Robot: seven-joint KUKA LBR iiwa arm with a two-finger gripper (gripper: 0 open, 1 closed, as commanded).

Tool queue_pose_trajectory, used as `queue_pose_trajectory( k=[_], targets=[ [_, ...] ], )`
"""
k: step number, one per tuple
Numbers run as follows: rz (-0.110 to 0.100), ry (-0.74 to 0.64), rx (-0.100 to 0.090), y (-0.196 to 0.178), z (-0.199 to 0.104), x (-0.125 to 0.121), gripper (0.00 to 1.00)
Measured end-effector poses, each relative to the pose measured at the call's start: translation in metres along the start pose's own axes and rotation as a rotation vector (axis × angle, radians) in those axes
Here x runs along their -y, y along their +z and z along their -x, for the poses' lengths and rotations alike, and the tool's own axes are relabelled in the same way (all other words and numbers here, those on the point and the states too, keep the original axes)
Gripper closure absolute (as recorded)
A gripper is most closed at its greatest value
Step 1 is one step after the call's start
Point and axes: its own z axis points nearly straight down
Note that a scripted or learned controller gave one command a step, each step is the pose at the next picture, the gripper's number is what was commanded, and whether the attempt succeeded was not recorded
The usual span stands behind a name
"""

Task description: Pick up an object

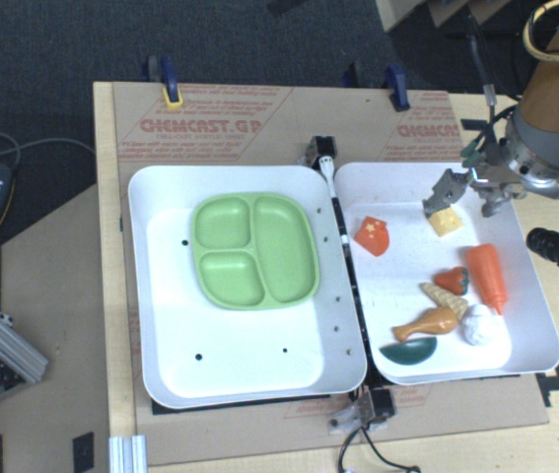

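Teal wedge, tool above cheese

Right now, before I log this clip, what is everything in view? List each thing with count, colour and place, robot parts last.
bins: two, white, side by side on the bench.
divided plate: one, light green, three compartments, in the left bin.
red block: one, red-orange, right bin, near its left wall.
yellow piece: one, pale yellow, upper right bin, just below the end effector.
carrot: one, orange, right bin, right side.
strawberry-like piece: one, red, left of the carrot.
drumstick: one, tan, lower right bin.
dark green piece: one, near the front rim.
white piece: one, below the carrot.
clamps: two, blue and yellow, on the bench's back edge.
end effector: one, grey, above the yellow piece.
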Motion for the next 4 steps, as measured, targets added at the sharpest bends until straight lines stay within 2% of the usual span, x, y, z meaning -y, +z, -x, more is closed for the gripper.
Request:
queue_pose_trajectory(
  k=[1, 3, 4],
  targets=[
    [0.0, 0.001, 0.0, 0.056, 0.008, 0.006, 0.0],
    [-0.002, 0.0, -0.001, 0.154, 0.001, 0.009, 0.0],
    [0.006, 0.001, 0.001, 0.139, 0.002, 0.007, 1.0]
  ],
)
